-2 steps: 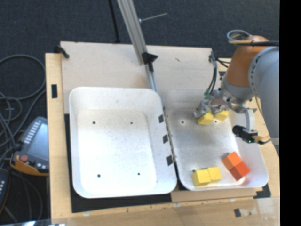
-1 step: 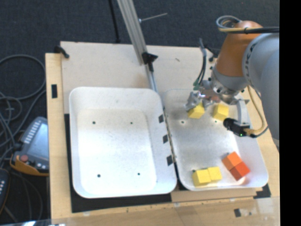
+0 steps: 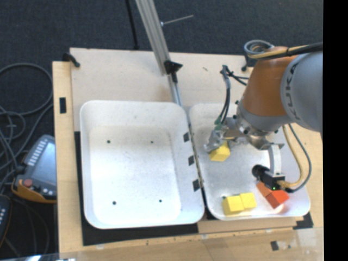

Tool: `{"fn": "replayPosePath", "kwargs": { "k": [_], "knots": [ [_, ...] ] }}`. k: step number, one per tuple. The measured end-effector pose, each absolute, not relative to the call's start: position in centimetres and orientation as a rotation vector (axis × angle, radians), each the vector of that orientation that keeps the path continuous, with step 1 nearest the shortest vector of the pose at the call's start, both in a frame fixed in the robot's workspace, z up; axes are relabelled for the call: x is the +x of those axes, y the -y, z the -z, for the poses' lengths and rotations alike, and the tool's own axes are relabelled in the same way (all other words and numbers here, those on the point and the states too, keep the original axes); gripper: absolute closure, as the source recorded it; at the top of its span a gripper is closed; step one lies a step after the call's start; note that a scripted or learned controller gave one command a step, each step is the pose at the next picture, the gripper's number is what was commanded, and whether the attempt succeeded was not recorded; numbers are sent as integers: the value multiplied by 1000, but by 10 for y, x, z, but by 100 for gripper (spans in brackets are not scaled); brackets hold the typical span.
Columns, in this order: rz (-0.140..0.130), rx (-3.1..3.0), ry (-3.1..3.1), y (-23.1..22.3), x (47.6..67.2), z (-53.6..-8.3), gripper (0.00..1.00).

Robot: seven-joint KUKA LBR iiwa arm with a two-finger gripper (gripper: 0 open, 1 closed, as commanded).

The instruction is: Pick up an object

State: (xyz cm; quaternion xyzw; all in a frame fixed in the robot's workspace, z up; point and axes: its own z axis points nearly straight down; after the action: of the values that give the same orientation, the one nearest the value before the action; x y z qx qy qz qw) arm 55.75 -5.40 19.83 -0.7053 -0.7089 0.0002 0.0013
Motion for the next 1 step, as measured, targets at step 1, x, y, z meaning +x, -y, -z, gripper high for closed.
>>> {"fn": "replayPosePath", "kwargs": {
  "k": [1],
  "knots": [
    [9, -2211, 2234, -14, 516, -263, 100]
  ]
}}
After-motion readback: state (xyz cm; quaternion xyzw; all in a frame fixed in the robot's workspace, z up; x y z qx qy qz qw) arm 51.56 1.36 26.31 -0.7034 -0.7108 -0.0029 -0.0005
